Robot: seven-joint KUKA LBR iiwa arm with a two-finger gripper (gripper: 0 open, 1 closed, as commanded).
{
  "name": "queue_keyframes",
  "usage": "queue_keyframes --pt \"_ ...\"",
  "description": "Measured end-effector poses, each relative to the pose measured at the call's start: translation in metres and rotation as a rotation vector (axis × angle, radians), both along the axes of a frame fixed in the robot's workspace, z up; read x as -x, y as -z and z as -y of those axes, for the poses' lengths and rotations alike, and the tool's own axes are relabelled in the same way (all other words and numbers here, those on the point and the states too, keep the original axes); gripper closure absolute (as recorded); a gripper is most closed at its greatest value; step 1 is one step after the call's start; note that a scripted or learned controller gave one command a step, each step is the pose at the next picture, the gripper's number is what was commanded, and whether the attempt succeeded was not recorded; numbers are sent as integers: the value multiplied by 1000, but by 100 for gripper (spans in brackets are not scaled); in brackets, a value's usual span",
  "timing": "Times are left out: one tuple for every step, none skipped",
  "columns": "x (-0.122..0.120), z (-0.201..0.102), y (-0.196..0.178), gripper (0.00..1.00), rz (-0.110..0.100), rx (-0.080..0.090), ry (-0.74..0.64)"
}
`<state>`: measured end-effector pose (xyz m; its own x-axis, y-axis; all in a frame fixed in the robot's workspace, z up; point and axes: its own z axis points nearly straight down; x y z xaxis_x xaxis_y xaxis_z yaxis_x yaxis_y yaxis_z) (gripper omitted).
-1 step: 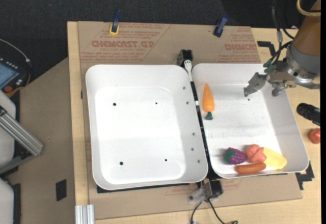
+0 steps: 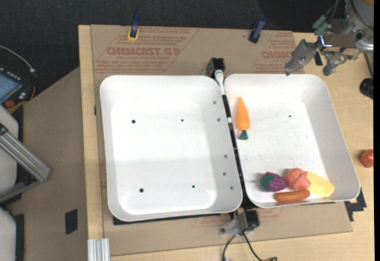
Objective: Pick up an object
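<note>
the claw [image 2: 313, 59] hangs spread and holds nothing, over the far edge of the right bin [image 2: 309, 105]. i judge the reach is only beginning; next it must travel down into this bin. the carrot [image 2: 242, 113] lies nearest below the claw, by the divider. the grapes [image 2: 274, 181], sausage [image 2: 291, 196] and other toys sit further, in the near corner.

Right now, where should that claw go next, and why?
Probably down and left toward the toy carrot. The claw, open and holding nothing, hangs over the right bin's far corner; the carrot lies alone near the divider, easier than the toys bunched in the near corner.
</note>
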<state>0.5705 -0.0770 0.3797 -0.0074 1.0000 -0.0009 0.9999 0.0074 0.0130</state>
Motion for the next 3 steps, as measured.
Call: queue_keyframes --pt "28 -69 -117 0 -2 -1 1" --pt "67 -102 -158 0 -6 -1 4" --pt "94 -74 -18 0 -29 0 11"
